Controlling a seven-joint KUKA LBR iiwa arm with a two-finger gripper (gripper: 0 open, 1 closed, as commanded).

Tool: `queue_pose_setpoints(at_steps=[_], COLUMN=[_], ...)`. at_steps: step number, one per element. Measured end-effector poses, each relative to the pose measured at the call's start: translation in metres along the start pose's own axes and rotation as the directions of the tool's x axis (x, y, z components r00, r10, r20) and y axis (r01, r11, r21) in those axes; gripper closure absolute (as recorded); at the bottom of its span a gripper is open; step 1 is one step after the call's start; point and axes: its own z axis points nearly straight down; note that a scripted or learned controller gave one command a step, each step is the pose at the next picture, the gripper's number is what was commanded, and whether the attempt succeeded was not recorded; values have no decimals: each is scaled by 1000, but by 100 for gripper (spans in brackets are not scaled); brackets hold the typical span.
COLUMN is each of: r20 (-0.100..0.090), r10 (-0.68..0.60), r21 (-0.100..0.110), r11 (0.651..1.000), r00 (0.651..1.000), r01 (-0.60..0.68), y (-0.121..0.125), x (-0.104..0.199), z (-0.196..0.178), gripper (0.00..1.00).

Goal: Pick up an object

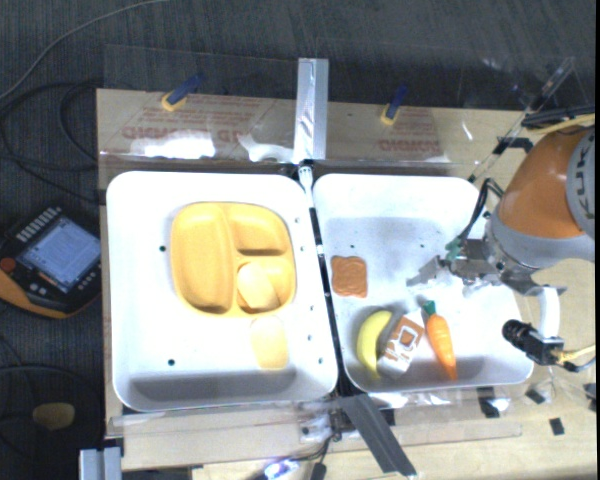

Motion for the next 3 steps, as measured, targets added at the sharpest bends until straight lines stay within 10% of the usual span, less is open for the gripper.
queue_pose_setpoints(at_steps=[1,2,3], r20=[8,8,1], r10=[-262,-262,-162], r21=[-15,-19,-1], r11=[965,965,987], r00=[965,965,987], r01=[262,263,162], y=[-40,-38,-47], x=[2,3,66], z=[43,32,-77], gripper=[0,100,100])
